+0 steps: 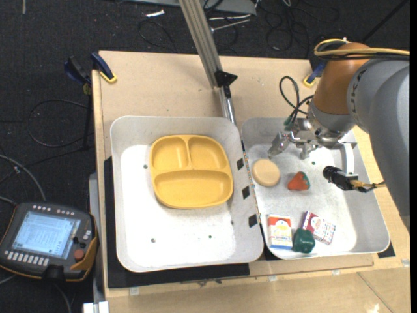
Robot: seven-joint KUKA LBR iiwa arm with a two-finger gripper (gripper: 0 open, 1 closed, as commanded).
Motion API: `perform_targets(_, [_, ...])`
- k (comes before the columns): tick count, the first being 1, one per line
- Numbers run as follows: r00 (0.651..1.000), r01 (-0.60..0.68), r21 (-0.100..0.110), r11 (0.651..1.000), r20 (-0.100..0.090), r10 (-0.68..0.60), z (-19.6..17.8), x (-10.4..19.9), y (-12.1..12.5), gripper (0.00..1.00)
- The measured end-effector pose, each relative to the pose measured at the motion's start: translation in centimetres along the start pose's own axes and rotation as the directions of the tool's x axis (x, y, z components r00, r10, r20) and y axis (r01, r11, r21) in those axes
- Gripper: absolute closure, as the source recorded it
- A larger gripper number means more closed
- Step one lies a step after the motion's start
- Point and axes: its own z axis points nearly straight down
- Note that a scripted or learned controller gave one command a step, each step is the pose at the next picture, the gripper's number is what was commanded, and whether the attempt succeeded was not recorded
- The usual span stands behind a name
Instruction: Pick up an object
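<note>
In the right bin [365,217] lie a round tan bun [266,173], a red strawberry-like piece [299,181], a white and blue carton [280,232], a green lump [303,240] and a red and white carton [319,227]. My gripper [292,146] hangs over the bin's back left part, just behind and right of the bun. Its two fingers [279,143] stand apart and open, with nothing between them. The strawberry piece lies a little in front of the gripper.
A yellow divided plate [192,171] sits in the left bin [130,201]. A metal pole [205,38] slants down to the ridge between the bins. A teach pendant [45,240] lies off the bench at the lower left.
</note>
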Motion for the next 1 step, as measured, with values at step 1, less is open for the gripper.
perform_targets(1, [1.0, 0.0, -0.006, 1.0, 0.001, 0.0, -1.37, 0.01, 0.18, 1.0])
